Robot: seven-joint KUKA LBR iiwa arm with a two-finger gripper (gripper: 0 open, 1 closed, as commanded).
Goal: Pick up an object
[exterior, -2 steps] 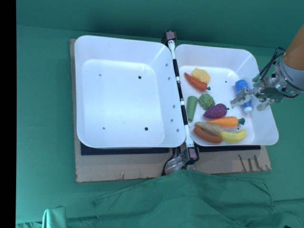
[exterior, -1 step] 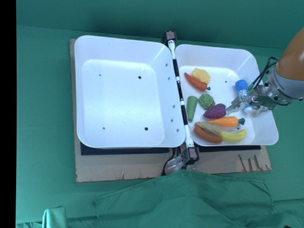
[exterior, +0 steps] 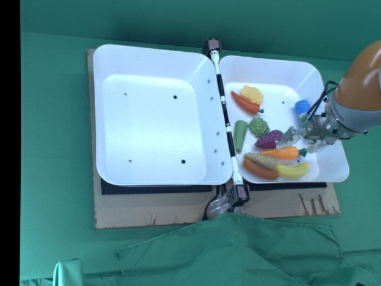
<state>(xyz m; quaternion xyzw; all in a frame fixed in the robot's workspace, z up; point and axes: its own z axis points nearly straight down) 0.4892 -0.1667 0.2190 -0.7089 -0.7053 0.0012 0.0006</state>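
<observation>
- Reaching in from the right, the arm (exterior: 363,94) hangs over the right bin (exterior: 333,171); orange band above the wrist, grey below.
- Gripper (exterior: 293,137) low over the bin's right half, pointing left toward the toy food. Whether it is open or closed, cannot tell at this size; nothing visibly held.
- Purple grapes (exterior: 269,139) just left of the gripper tip; orange carrot (exterior: 283,153) just below it.
- Blue piece (exterior: 302,106) near the wrist, at the bin's right side.
- Yellow banana (exterior: 293,171) and hot dog (exterior: 260,167) along the front wall.
- Yellow corn (exterior: 252,93), red chilli (exterior: 244,103), green bumpy piece (exterior: 258,126), green pod (exterior: 239,134) further left.
- Left bin (exterior: 107,70) beside it, the two touching along a hinge strip.
</observation>
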